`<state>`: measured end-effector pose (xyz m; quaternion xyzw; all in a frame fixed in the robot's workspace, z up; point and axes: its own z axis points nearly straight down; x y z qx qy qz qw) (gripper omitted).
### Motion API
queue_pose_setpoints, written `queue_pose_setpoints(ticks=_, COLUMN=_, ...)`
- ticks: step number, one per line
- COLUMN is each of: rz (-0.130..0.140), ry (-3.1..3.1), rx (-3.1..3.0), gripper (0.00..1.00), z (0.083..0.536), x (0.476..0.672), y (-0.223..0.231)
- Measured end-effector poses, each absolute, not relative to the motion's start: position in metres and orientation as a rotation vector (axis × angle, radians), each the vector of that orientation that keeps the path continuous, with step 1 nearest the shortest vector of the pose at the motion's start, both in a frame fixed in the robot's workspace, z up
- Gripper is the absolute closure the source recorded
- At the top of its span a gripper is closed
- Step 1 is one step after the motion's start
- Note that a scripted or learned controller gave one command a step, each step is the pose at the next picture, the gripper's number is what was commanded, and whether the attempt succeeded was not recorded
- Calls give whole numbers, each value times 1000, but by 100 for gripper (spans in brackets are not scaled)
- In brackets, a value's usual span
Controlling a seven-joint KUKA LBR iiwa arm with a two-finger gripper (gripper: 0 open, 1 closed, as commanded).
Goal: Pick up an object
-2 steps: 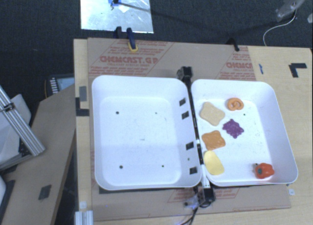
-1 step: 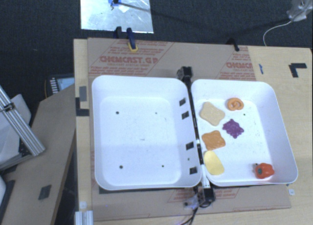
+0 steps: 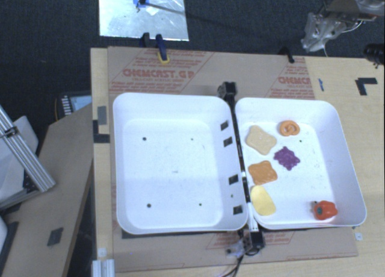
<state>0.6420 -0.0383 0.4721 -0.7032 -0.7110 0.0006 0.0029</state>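
Note:
The right bin (image 3: 337,126) holds several small objects. A beige bread-like slice (image 3: 260,140) lies near its upper left, with an orange ring-shaped piece (image 3: 289,128) to its right. A purple cluster (image 3: 287,158) sits in the middle, an orange-brown slice (image 3: 263,172) below the bread, and a pale yellow piece (image 3: 262,200) near the front left. A red-orange piece with a green stem (image 3: 325,210) rests in the front right corner. My gripper (image 3: 316,35) hangs high above the bench at the top right, beyond the bins' far edge and well apart from every object.
The left bin (image 3: 129,113) stands beside the right one, joined by a black clipped divider (image 3: 234,149). A shiny metal sheet (image 3: 143,5) lies beyond the bench at top left. An aluminium rail (image 3: 21,149) leans at the left edge.

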Motion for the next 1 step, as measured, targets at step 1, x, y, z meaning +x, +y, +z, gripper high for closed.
queue_pose_setpoints(ticks=1, rz=-9, ry=-2236, rx=-2209, gripper=100, z=505, x=626, y=33)
